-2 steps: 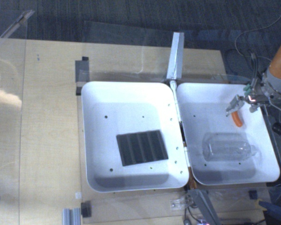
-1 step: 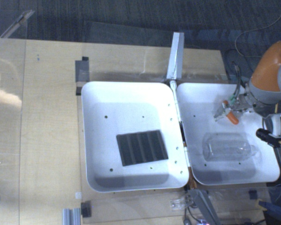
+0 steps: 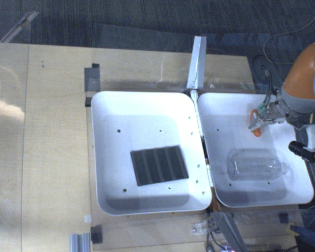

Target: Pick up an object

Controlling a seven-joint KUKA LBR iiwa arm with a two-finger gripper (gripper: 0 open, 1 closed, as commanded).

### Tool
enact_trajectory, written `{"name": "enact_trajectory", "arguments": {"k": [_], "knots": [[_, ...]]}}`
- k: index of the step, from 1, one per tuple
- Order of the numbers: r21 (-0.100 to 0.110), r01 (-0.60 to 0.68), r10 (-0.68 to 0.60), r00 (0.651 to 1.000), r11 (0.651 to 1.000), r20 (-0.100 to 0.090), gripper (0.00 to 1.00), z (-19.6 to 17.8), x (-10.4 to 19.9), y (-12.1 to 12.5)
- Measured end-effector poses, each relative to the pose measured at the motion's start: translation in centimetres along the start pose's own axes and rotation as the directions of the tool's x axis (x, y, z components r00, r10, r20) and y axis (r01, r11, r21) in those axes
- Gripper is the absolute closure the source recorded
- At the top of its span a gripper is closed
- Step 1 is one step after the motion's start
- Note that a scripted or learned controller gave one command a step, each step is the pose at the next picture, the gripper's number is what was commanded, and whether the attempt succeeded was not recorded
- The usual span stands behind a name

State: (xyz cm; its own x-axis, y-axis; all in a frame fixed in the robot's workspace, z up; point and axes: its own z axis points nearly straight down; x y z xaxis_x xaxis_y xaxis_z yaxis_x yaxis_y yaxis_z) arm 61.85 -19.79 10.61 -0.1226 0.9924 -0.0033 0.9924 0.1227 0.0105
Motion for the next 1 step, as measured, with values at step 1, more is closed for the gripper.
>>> {"name": "enact_trajectory", "arguments": {"k": [1], "knots": [[0.007,-0.172,0.172,0.985,0.985,0.000,1.00,-8.38,3.32,4.97]]}}
